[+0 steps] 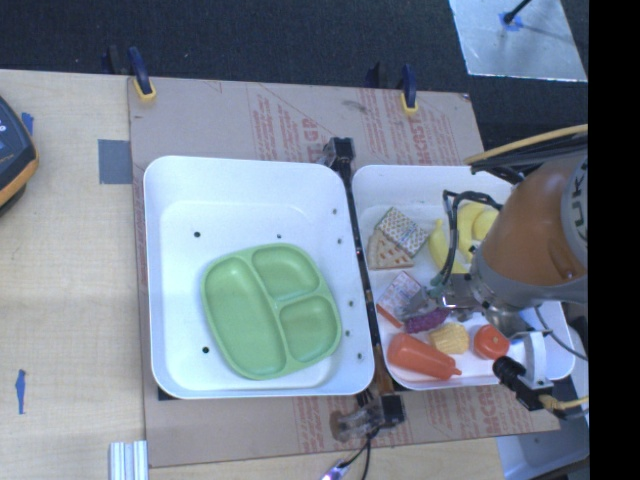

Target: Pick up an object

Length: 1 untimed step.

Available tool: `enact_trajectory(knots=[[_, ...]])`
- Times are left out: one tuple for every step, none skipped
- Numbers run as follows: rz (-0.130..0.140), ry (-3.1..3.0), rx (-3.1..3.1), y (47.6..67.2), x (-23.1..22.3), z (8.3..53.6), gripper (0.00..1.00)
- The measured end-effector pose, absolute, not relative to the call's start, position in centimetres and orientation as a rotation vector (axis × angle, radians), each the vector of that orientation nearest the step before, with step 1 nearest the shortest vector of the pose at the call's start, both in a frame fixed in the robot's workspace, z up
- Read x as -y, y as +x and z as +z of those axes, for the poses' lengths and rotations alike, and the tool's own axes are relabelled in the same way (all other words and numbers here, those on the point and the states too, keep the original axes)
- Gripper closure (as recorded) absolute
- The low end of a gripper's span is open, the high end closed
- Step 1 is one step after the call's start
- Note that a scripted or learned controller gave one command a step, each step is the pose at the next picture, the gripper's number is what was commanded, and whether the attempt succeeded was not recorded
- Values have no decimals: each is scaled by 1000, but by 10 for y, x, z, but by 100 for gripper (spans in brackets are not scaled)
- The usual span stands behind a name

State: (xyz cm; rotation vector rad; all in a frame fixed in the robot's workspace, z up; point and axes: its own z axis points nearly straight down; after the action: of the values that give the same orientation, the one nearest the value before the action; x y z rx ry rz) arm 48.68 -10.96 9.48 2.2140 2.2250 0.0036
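Orange-banded and grey, the arm hangs over the right white bin (400, 176), its end effector (450, 303) near a small purple toy (427, 320) among the plastic food, grip unreadable from here, so I'd lower straight onto that one piece.

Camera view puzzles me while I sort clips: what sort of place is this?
Probably a robotics lab's grasping bench: a clamped cardboard sheet under two white bins, toy food and a green divided plate as props, the arm overhead.

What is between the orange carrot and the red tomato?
A small yellow corn piece sits between the carrot and the tomato, seen in the camera view.
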Motion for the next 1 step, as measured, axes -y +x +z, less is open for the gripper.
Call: enact_trajectory(knots=[[5,2209,-2233,487,109,105,100]])
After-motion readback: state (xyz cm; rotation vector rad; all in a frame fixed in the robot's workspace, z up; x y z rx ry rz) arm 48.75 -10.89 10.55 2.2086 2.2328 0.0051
